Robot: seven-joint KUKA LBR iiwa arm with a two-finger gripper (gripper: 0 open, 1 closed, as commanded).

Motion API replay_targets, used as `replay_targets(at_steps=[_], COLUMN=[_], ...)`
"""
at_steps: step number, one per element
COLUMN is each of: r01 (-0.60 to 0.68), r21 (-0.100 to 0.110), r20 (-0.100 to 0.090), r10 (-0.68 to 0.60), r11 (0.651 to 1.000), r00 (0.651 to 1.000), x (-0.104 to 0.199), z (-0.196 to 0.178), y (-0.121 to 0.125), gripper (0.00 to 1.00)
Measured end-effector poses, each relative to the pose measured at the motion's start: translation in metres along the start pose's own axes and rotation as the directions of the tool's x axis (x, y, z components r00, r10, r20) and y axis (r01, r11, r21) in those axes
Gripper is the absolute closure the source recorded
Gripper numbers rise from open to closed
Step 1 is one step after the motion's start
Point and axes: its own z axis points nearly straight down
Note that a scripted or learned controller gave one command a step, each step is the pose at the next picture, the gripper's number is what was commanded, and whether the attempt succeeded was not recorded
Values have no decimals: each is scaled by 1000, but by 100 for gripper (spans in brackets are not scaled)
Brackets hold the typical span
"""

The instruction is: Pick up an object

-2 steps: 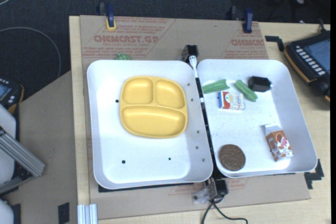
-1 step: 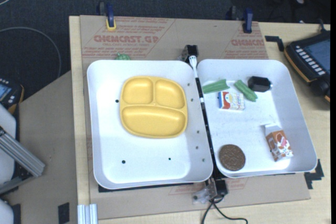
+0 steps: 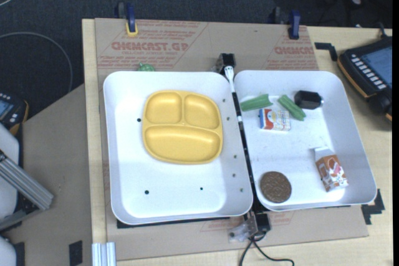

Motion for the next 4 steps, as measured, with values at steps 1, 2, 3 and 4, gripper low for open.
replay_targets(at_steps=[1,2,3,4], r01=[1,2,3,0], r21=[-3,-7,0,-9], r20=[1,4,-1,5], r10=[-1,-2,-3,0], r11=[1000,1000,1000,1000], r00=[1000,1000,1000,1000], x=[0,0,41,16], z=[12,-27,46,-7], y=[0,0,0,0], gripper=[100,100,100,100])
